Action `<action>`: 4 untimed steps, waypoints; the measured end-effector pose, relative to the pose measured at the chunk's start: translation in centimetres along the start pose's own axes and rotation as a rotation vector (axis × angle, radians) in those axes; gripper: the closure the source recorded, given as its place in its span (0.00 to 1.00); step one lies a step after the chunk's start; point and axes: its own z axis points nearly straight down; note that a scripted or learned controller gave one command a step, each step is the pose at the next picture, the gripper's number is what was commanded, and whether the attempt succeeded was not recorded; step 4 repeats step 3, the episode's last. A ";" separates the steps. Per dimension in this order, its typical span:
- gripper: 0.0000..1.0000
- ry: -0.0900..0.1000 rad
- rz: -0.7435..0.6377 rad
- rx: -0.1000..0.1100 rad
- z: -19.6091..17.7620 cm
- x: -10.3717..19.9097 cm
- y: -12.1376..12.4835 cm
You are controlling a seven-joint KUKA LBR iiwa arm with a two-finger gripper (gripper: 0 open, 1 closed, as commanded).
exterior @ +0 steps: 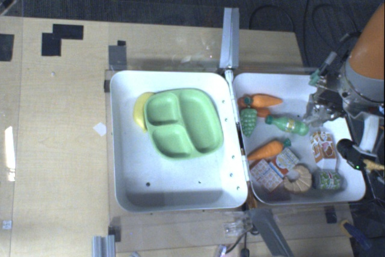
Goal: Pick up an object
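Fingers (pixel 315 110) of the arm's grasping end hang over the upper right part of the right bin (pixel 301 82), just beside the cap end of a small green bottle (pixel 287 124); whether they are spread or pressed together cannot be told from this slanted look down, and nothing is seen pinched between them. Above them, the grey arm (pixel 367 78) with its orange band reaches in from the right edge.

Still in the one overhead view, the right bin carries the candidate objects. An orange carrot (pixel 262 101) lies along the top, with a green bumpy fruit (pixel 248 120) just below its leafy end. The green bottle lies on its side near the middle. A second carrot (pixel 267 150) lies slanted below it, touching a small printed packet (pixel 286 159). A patterned square box (pixel 265 176) and a round tan disc (pixel 299 179) sit at the bottom rim, close together. A white carton (pixel 323 148) with red print lies to the right (its label is too small to read), and a green round item (pixel 328 180) sits below it.

The left bin (pixel 123 147) holds a green divided tray (pixel 183 122), which covers most of a yellow piece (pixel 141 111) at its left side. Both bins rest on the pale wooden worktop (pixel 57 147).
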 end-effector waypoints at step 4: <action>1.00 0.000 0.166 0.004 3.9 16.7 -1.2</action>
